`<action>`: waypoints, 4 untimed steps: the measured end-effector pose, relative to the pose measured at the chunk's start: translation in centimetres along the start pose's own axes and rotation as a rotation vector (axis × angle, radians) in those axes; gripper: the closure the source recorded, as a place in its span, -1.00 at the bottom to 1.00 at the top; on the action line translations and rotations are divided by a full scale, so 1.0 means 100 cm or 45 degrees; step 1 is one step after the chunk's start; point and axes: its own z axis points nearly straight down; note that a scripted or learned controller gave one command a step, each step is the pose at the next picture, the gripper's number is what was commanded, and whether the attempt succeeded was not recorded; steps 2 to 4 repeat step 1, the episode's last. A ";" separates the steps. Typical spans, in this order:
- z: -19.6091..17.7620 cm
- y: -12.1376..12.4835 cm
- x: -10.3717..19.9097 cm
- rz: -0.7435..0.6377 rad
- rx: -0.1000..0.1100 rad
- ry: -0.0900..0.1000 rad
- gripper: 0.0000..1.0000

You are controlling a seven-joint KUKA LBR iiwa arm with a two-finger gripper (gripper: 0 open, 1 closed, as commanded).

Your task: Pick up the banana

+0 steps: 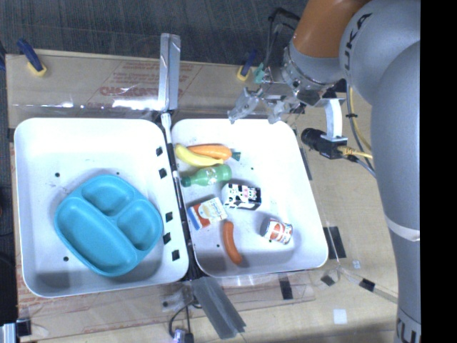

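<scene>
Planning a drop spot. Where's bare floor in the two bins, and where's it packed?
Free: left bin floor behind the blue tray, and right bin along its right wall, above the can. Crowded: right bin's left side, where banana, carrot, green bottle, cartons and sausage cluster.

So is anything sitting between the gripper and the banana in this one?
Nothing visible does. The gripper is above the far rim of the right bin, and bare bin floor lies between it and the banana. The carrot and green bottle crowd the banana's sides.
</scene>
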 end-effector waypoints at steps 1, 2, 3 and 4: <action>0.087 0.012 0.072 0.187 0.001 0.001 -1.00; 0.087 0.012 0.072 0.187 0.001 0.001 -1.00; 0.087 0.012 0.072 0.187 0.001 0.001 -1.00; 0.087 0.012 0.072 0.187 0.001 0.001 -1.00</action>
